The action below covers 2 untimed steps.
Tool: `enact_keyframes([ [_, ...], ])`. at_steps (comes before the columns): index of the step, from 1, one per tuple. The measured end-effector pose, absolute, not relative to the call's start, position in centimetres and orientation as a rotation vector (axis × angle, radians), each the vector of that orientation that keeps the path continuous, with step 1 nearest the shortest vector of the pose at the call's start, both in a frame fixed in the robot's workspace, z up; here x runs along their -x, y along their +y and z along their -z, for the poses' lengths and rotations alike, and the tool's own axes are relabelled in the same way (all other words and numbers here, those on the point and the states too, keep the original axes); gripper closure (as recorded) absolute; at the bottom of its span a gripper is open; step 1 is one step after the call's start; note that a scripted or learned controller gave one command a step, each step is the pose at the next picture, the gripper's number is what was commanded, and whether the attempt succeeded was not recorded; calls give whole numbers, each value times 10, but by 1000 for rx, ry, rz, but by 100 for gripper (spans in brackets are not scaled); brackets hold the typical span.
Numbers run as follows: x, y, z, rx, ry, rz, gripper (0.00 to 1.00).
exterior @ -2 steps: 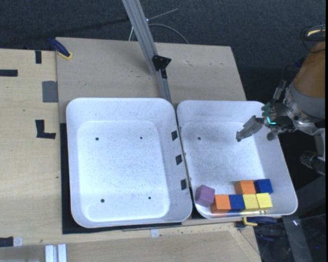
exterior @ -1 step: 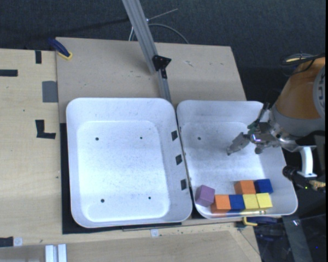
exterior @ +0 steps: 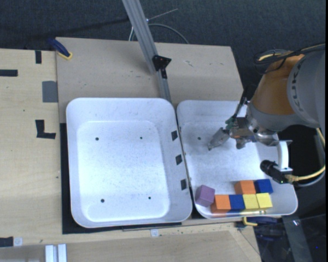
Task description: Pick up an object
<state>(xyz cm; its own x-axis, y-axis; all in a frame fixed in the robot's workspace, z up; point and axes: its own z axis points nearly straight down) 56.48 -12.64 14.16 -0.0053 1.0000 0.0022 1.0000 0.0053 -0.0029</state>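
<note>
Grey fingers [exterior: 218, 140] over right bin [exterior: 208, 111], spread unclear, wrist partly hiding them, blocks [exterior: 246, 196] near front rim.

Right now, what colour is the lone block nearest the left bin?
Purple. The block sits at the near-left corner of the right bin, clearest in the camera view.

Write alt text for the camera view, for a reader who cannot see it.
A grey robot arm's gripper hovers over the right white bin, above a cluster of blocks in orange, blue, yellow and purple at its near edge. The left bin sits alongside.
</note>
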Motion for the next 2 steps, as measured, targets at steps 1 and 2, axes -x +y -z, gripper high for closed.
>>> enact_keyframes([
  [1,-520,-93,-147,2216,-2220,-4,0],
  [2,-525,-102,-89,2219,-2219,-6,0],
])
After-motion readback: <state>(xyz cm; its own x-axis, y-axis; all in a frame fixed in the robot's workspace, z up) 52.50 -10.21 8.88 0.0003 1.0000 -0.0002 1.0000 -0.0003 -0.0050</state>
